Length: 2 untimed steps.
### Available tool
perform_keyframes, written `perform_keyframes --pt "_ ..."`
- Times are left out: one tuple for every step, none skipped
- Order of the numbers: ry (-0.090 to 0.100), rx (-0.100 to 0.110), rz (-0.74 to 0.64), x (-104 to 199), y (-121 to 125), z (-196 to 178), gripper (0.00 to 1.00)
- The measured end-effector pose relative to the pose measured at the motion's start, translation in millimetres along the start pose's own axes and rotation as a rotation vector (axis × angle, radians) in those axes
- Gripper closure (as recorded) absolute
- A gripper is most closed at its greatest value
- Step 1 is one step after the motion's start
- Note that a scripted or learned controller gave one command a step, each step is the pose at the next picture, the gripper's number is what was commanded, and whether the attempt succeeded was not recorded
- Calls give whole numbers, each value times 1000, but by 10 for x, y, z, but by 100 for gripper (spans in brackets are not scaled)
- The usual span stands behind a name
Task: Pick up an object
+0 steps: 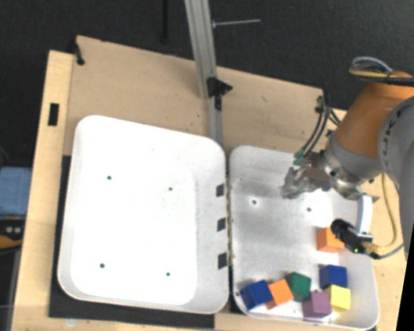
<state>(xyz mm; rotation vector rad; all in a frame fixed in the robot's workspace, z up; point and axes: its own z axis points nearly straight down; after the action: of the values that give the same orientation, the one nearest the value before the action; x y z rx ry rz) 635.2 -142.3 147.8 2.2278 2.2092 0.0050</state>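
The gripper (295,186) hovers over the upper part of the right bin (258,233); I cannot tell its state. 7 small blocks sit lower right: an orange block (329,240) apart, the others clustered along the bottom edge.

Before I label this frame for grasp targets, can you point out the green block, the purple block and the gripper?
green block (299,283): camera view, its top face.
purple block (317,304): camera view, middle of its top.
gripper (292,185): camera view, at its fingertips, above the right bin's bare floor.
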Motion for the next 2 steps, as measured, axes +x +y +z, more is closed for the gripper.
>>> perform_keyframes --pt "-1 -4 -11 -3 64 -645 100" --pt "0 -3 -12 88 62 -1205 100"
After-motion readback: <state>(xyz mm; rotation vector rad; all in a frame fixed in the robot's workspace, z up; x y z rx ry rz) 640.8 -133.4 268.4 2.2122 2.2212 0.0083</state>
